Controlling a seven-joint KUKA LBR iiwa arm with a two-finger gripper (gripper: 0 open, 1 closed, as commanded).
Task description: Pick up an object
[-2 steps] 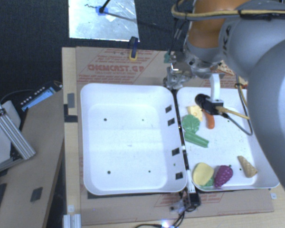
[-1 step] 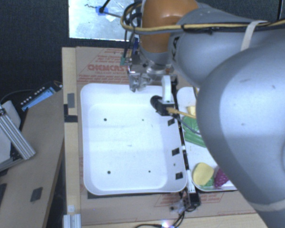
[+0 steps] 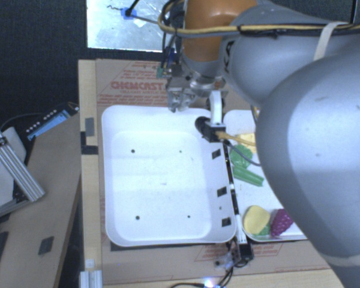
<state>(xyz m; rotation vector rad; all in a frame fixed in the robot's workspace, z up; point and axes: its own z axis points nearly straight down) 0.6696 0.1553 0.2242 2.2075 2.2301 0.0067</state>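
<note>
My gripper (image 3: 177,104) hangs over the far rim of the left white bin (image 3: 117,161), near that bin's back right corner. I see nothing between its tips. In the right bin (image 3: 237,120), mostly hidden under the grey arm, lie a green ridged piece (image 3: 246,168), a yellow rounded object (image 3: 255,218), a purple grape-like cluster (image 3: 281,221) and a pale yellow piece (image 3: 246,138).
The arm's large grey body covers most of the right bin and the view's right side. A brown cardboard sheet (image 3: 132,80) lies under the bins. Metal rails (image 3: 15,173) and a blue-edged strip (image 3: 48,120) sit off the bench at left.
</note>
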